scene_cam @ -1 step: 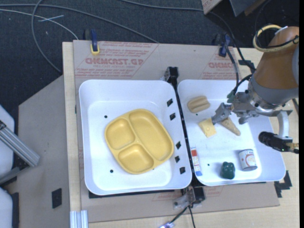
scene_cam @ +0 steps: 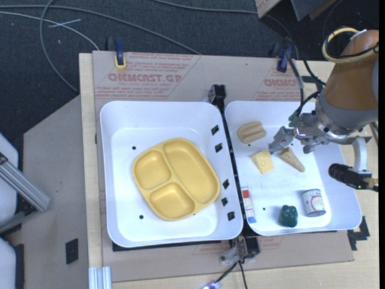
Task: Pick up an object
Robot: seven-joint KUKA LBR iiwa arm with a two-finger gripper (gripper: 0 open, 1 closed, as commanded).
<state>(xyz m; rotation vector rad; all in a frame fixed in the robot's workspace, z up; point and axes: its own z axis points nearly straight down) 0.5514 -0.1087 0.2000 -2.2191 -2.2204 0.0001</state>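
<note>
Left bin (scene_cam: 114,161) holds a yellow divided tray (scene_cam: 175,178), mid-frame left. Right bin (scene_cam: 337,221): bread roll (scene_cam: 251,132) upper left, cheese cube (scene_cam: 263,162) and wedge (scene_cam: 293,159) centre, can (scene_cam: 312,202), green pepper (scene_cam: 289,215) and small tube (scene_cam: 246,202) along lower edge. Hand (scene_cam: 296,138) hovers over the wedge, fingers spread wide, gripping nothing.
</note>
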